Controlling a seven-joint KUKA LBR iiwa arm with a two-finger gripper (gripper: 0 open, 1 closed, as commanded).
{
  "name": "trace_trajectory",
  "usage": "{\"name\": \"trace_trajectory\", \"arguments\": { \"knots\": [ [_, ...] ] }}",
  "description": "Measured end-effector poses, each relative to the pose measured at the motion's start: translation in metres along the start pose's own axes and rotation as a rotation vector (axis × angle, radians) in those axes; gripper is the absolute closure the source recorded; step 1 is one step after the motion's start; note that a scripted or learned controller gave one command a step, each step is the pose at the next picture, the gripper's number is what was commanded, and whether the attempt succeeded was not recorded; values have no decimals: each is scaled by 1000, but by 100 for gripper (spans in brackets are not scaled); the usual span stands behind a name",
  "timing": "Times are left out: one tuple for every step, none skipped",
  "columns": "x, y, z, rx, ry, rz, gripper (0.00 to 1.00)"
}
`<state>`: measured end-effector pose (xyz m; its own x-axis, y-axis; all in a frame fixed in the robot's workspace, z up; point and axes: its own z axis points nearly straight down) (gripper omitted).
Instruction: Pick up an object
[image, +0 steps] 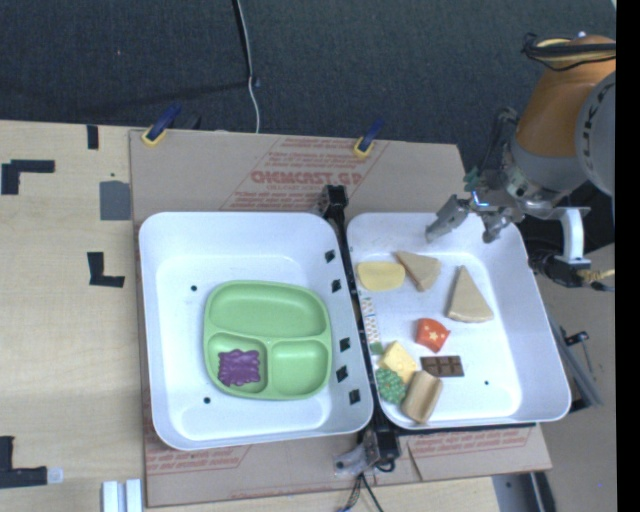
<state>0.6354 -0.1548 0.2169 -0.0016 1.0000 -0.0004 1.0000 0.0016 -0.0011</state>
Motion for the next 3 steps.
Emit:
{"name": "trace_trajectory", "arguments": {
  "knots": [
    [26, -66, 134, 13, 4, 0, 0],
    [60, 17, 132, -5, 0, -4, 0],
    [50, 32, 134, 9, 3, 1, 0]
  ]
}}
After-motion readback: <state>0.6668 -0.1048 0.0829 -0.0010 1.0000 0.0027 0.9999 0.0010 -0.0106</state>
